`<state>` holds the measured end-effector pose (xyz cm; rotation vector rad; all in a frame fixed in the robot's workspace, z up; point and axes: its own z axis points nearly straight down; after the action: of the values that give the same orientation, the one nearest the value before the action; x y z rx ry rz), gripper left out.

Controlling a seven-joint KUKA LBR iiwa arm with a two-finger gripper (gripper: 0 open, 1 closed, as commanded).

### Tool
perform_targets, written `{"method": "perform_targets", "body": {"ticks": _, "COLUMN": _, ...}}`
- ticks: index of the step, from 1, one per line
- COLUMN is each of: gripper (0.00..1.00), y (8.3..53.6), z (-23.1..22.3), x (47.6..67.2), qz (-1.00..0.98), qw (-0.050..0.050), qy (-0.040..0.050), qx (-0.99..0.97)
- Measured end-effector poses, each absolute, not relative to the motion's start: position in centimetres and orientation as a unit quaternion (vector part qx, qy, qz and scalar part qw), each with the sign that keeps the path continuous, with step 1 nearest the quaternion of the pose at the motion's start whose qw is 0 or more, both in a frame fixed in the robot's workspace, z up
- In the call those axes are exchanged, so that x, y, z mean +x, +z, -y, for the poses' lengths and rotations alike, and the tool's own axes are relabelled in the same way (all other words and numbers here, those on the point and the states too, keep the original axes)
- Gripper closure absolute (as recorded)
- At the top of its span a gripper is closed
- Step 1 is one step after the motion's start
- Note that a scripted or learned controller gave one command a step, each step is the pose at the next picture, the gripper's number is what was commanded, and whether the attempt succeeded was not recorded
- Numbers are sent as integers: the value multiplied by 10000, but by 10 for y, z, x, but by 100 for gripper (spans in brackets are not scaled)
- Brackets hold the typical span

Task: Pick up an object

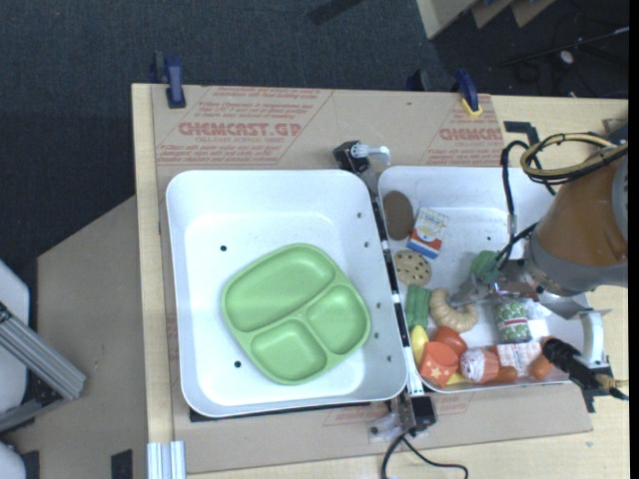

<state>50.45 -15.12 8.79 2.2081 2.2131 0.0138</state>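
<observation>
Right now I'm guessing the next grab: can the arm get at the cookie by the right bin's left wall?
Probably yes: the cookie lies uncovered, though the bin wall crowds one side.

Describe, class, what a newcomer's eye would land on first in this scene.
Probably the pale green divided plate, alone in the left bin. Then the right bin, crowded with toy food, a cookie and tomato among it, under the orange-banded arm.

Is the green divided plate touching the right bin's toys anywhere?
Apart. The camera view shows the green divided plate alone in the left bin, with both bins' walls between it and the toy food pile.
</observation>
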Motion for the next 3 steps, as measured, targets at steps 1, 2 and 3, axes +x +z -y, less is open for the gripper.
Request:
{"method": "perform_targets", "body": {"ticks": 1, "gripper": 100, "y": 98, "z": 151, "x": 505, "qz": -7077, "qw": 88, "qy": 42, "qx": 7065}}
{"method": "perform_targets", "body": {"ticks": 2, "gripper": 100, "y": 185, "z": 134, "x": 479, "qz": -7076, "qw": 21, "qy": 12, "qx": 7066}}
{"method": "perform_targets", "body": {"ticks": 3, "gripper": 100, "y": 233, "z": 85, "x": 480, "qz": -7090, "qw": 21, "qy": 18, "qx": 7052}}
